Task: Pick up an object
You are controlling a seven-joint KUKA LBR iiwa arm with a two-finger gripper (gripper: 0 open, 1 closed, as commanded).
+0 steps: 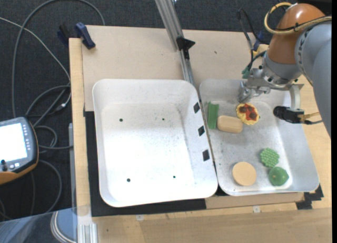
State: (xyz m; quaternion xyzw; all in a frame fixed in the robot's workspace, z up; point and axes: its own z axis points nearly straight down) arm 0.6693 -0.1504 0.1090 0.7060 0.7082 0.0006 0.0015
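camera view: a slanted look down on the bench (131, 52), a pale wooden board with two white bins side by side.
Progress: judged from how things lie, nothing is lifted yet; every object rests on a bin floor, and the grasp and the lift are both left to do.
Arm (308, 42): grey, smooth metal with a glossy orange band, reaching in over the far right corner of the right bin.
Left bin (105, 131): shallow white plastic with rounded corners, its floor speckled with fine dark dots.
Right bin (300, 147): same white plastic, holding all the objects.
Gripper (247, 93): low over the far half of the right bin, just beside the red and yellow toy; whether it stands apart or together cannot be told.
Tan block (230, 124): smooth, rounded, loaf-shaped, mid bin.
Tan disc (244, 173): flat, round, matte, near the front edge.
Green slab (212, 115): flat oblong against the left wall.
Red and yellow toy (248, 113): lumpy, glossy, the likeliest target.
Bumpy green piece (269, 157): round and knobbly.
Green ball (278, 175): smooth, near the front right corner.
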